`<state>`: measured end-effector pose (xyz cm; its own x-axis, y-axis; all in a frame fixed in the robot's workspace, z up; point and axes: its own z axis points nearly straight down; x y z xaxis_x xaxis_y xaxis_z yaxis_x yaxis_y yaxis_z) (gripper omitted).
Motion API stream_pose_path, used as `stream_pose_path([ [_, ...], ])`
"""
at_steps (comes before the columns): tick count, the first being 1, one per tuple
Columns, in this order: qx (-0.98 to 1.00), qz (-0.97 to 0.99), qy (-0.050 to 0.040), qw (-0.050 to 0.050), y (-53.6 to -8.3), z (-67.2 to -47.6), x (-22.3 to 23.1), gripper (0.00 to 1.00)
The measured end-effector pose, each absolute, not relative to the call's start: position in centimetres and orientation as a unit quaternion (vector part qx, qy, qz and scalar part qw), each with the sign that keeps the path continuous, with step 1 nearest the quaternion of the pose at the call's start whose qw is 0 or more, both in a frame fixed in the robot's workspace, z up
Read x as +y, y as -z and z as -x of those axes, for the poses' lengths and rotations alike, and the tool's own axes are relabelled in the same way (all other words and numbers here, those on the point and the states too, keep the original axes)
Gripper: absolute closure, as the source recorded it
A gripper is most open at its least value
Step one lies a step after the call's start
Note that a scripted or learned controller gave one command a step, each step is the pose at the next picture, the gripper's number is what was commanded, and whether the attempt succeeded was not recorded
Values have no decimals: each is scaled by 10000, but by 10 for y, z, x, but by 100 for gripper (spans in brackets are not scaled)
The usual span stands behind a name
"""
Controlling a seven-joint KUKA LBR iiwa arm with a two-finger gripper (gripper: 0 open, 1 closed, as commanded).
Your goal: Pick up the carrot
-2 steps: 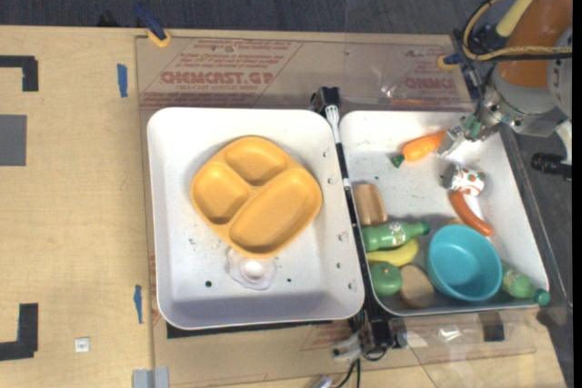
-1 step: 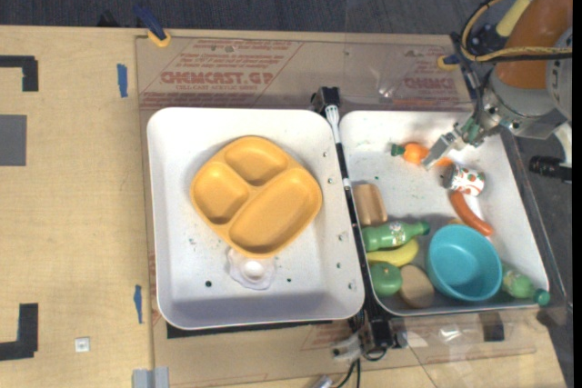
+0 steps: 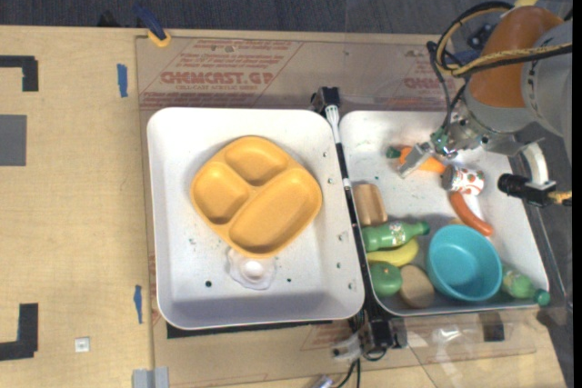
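A bench (image 3: 73, 223) of pale wood, with a brown cardboard sheet (image 3: 227, 68) printed in red lettering laid flat across its middle. Black corner marks (image 3: 23, 73) and short blue tape strips (image 3: 122, 79) toward the left side. Resting on the cardboard, side by side and nearly touching: left white bin (image 3: 173, 286) and right white bin (image 3: 373, 127), with a black clamp (image 3: 326, 97) at the far end of the seam between them.
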<state>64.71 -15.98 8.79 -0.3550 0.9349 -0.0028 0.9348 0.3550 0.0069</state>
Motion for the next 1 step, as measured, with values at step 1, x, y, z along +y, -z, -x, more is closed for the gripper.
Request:
stream_pose_path([
  [1, 8245, -5659, -6, 49, -100, -648, -161, 100],
])
